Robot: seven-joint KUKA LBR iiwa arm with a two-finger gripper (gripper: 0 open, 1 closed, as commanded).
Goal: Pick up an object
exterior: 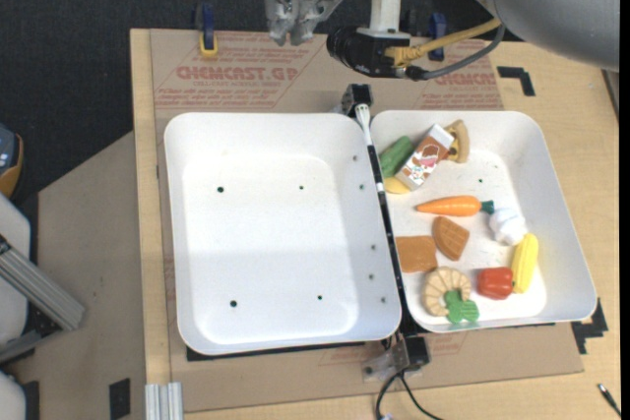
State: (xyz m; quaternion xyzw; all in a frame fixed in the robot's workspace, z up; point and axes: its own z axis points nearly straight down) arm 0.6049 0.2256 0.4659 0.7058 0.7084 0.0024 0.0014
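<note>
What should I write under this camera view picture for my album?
Robot hand hovers beyond two white bins; toy foods such as a carrot and corn fill the right one.

Two bins sit side by side on the counter [148,211]. The toys [455,229] all lie in the right bin [551,202], beside the left bin [197,241]. The tool [295,20] hangs behind the left bin.

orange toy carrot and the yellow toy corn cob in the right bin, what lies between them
In the camera view, a small white rounded toy lies between the orange toy carrot and the yellow toy corn cob.
</note>
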